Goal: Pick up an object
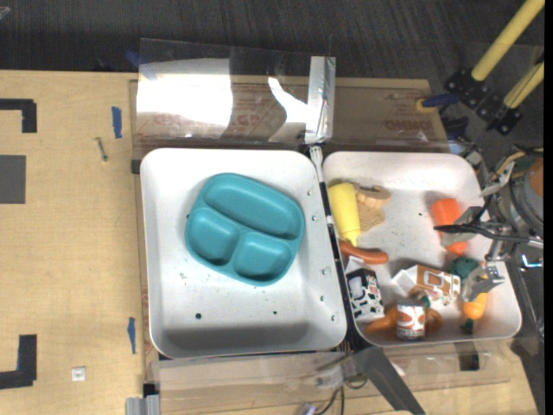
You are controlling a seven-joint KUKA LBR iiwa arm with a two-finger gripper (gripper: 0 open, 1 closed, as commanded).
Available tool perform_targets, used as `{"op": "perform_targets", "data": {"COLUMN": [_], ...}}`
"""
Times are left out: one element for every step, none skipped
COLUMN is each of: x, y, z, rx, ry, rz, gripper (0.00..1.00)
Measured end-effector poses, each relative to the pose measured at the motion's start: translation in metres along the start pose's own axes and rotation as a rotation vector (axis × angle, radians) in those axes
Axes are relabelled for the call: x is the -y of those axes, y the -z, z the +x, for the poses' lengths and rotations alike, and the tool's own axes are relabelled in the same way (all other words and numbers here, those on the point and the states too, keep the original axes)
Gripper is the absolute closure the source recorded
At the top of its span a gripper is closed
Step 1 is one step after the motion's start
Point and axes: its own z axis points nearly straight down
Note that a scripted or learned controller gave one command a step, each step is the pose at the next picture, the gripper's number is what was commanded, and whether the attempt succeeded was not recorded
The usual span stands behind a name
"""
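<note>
Teal three-compartment plastic tray (pixel 244 226) in left shallow white bin (pixel 164 318). Right of tray: right white bin (pixel 406 167), holding yellow plastic banana (pixel 345 211), small toys.

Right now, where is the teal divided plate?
The teal divided plate lies alone in the left white bin, across the divider from the yellow bottle.

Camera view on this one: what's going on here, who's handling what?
A robot arm reaches in from the right over the right bin, which is crowded with small toy items: a yellow piece, an orange block, a sausage and a black-and-white carton among them. Its gripper sits low near the orange block at the bin's right side, and nothing can be seen held in it. The left bin holds a teal divided tray, untouched.
</note>
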Motion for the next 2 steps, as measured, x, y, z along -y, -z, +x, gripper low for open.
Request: {"op": "perform_targets", "data": {"x": [0.058, 0.016], "y": [-0.108, -0.132], "z": [0.006, -0.045], "rx": [-0.010, 0.006], "ry": [-0.105, 0.070], "rz": [-0.003, 0.002], "gripper": [0.00, 0.00]}}
